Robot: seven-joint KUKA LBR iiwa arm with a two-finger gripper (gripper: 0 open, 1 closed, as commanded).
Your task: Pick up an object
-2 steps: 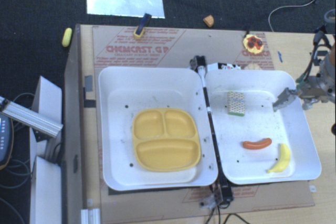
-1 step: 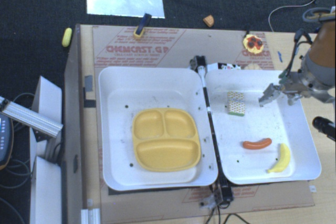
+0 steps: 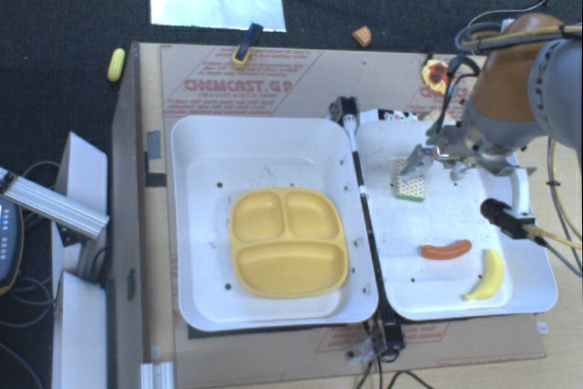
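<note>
From above, the sponge [image 3: 412,186] lies in the right bin [image 3: 533,287], just below and left of the pincer [image 3: 444,161], close to one finger tip though contact is unclear. The pincer stands spread open and holds nothing between its fingers. Further below it lie a sausage [image 3: 445,250] and a banana [image 3: 489,277]. Well to its left, a yellow plate [image 3: 288,242] sits in the left bin [image 3: 205,196].
</note>
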